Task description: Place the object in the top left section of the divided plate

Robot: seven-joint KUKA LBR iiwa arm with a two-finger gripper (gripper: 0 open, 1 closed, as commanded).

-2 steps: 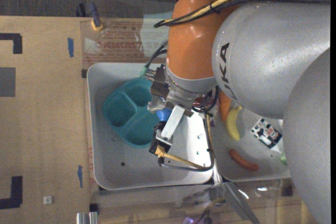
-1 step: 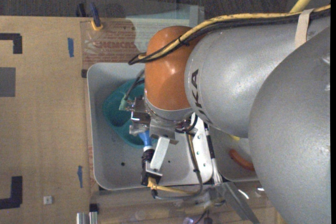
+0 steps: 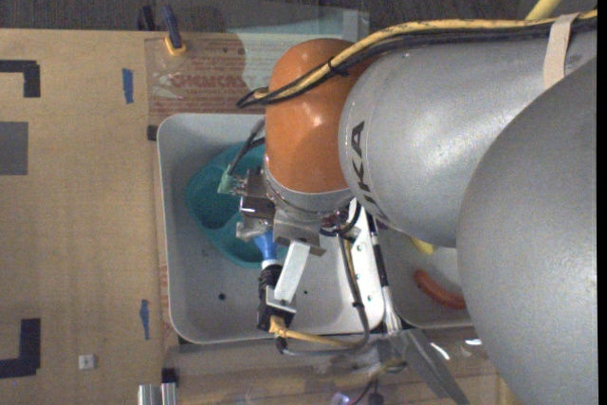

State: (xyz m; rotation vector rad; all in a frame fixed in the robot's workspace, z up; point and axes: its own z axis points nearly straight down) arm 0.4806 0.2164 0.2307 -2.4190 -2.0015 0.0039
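**Directly over the teal plate, the wrist hides the gripper's state**

Directly above the teal divided plate (image 3: 204,194) hangs the grey arm (image 3: 427,138), its orange band (image 3: 303,119) covering the plate's right half. The plate lies in the left bin (image 3: 190,299), and its uncovered part shows as a teal crescent to the left of the wrist. Its dividers are too hidden to tell one section from another.

The gripper (image 3: 254,209) sits at the plate's right side, under the orange band, seen as a cluster of metal parts. Whether it is clenched or released cannot be told from this angle, nor whether it grasps anything.

A small blue thing (image 3: 268,248) shows just below the gripper, at the plate's lower right edge. It is brighter than the plate's teal. Whether it rests on the plate, touches the bin floor or is carried by the gripper cannot be told, and so neither can its section.

Well to the right of the plate, past the arm, lies the right bin (image 3: 427,313). An orange-red thing (image 3: 438,289) lies in it, and a yellow thing (image 3: 423,248) peeks out beside the arm, a little nearer the plate.

Left of the plate, beyond the bin's wall, stretches the brown bench (image 3: 76,204), with a strip of blue tape (image 3: 127,85) on it.
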